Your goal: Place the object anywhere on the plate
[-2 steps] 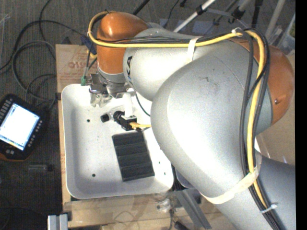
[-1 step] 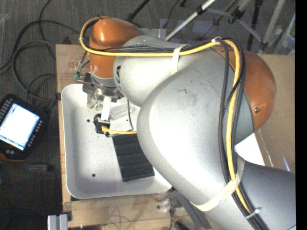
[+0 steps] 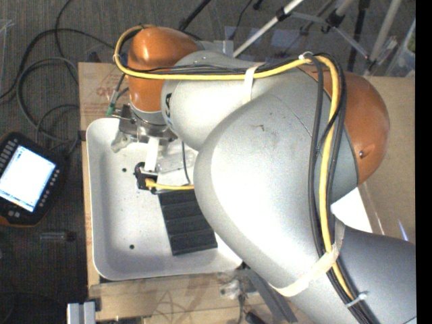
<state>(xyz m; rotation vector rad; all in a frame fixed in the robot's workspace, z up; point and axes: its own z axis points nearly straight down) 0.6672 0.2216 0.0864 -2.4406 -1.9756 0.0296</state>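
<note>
Arm (image 3: 270,181) bulk hides the frame's right half and the white bin's (image 3: 108,208) right side. The gripper (image 3: 148,152) hangs over the bin's upper part; whether it is open or closed cannot be told. The black ribbed slab (image 3: 187,223) lies at lower centre, beside the arm, with bare floor to its left.

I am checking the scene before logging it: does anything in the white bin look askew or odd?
A black ribbed slab lies askew in the white bin, slanted to its walls. Nothing looks spilled or broken.
</note>
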